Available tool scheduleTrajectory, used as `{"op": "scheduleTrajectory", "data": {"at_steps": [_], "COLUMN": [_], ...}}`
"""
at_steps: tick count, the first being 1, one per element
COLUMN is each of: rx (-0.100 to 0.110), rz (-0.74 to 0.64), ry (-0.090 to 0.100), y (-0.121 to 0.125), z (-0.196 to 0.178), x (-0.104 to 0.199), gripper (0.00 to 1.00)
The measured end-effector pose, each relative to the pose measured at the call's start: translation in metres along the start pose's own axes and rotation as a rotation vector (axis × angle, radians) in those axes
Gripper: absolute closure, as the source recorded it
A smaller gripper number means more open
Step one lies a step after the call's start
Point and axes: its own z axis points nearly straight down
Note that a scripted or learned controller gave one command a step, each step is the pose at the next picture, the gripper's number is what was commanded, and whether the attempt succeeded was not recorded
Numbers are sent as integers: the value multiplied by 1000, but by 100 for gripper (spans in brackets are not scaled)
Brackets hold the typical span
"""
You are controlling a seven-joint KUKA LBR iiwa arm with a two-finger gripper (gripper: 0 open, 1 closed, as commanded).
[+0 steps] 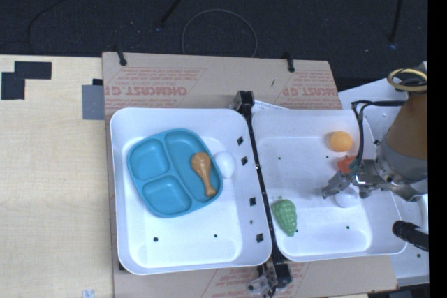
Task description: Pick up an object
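overhead, the gripper (343, 186) is seen low in the right bin (307, 248), near that bin's right wall, reached in from the right. its fingers are spread moderately, one grey finger (334, 187) angled out to the left. a small white object (346, 199) is seen just below and between the finger tips; whether it is touched or pinched cannot be told, since white blends into the white floor. a small red object (346, 165) is partly covered by the wrist hardware just above the fingers; its shape cannot be made out. an orange ball (341, 142) is noted just above that, apart from the fingers, near the right wall. a green knobbly toy (285, 215) is noted at the lower left of the right bin, against the divider, well apart from the gripper.

the arm (412, 132) is cut off at the right edge, so the upper links are not seen.

in the left bin (174, 255) a blue compartment tray (167, 171) is laid. a toy drumstick (203, 172) is placed across its right-hand compartment, and a white egg-like object (225, 164) is set touching the tray's right rim.
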Motion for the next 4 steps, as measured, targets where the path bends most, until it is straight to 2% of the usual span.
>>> {"op": "scheduleTrajectory", "data": {"at_steps": [1,2,3,4], "rx": [-1,-4,-5,-9], "rz": [0,1,5,-1], "ry": [0,-1,-1,-3], "y": [0,0,0,4], "z": [43,63,51,-12], "x": [4,5,3,1], "gripper": [0,0,100,100]}}
